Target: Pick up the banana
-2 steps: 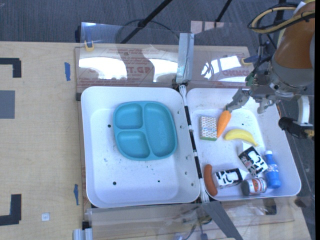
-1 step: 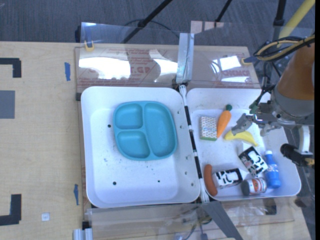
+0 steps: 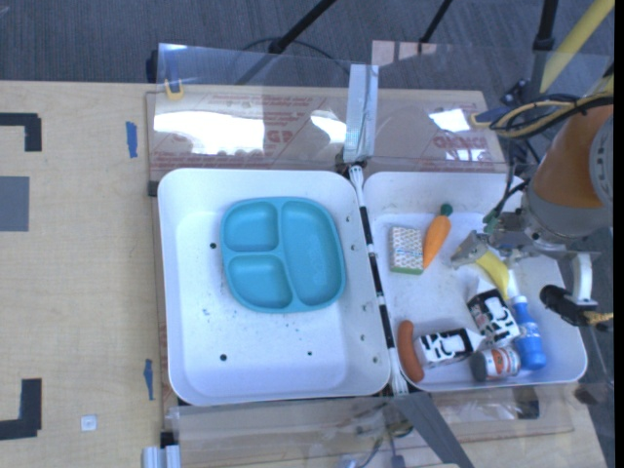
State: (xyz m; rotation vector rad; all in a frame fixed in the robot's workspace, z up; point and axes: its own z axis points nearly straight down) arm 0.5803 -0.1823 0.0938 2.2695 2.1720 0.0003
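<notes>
The can (image 3: pixel 495 363) lay nearest; the banana (image 3: pixel 495 273) looked light, smooth, best gripped mid-length; whether the jaws (image 3: pixel 485 248) were open, I couldn't tell.

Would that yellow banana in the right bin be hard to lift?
The curved yellow banana looks like a smooth toy, so it might slip. It lies against the black-and-white bottle, which may get nudged. The end effector is right over its upper end.

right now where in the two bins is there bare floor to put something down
Left bin: a wide bare strip in front of the blue divided plate, plus margins at its left and behind. Right bin: a bare patch behind the sponge and carrot. Crowded: its front right, where banana, bottles, can and sausage bunch by the gripper.
</notes>
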